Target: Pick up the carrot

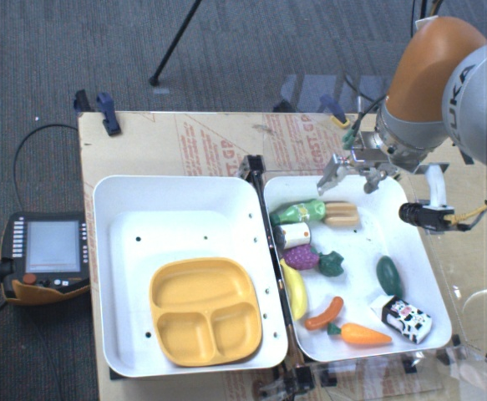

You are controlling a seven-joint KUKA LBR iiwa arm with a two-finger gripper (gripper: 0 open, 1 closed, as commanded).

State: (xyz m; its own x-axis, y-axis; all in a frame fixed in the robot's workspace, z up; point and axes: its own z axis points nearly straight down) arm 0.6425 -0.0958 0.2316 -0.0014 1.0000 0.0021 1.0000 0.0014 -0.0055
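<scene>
The carrot (363,334), orange with a small green top, lies near the front edge of the right bin (418,249), between a red sausage (325,313) and a cow-patterned box (407,319). My gripper (350,176) hangs over the far edge of the right bin, well behind the carrot. Its fingers (330,175) are spread open with nothing between them.
The right bin also holds a banana (294,289), purple grapes (301,257), broccoli (332,263), a dark green vegetable (388,274), a can (293,235), a green bottle (297,213) and a tan bun (341,215). A yellow divided tray (207,311) sits in the left bin (143,215).
</scene>
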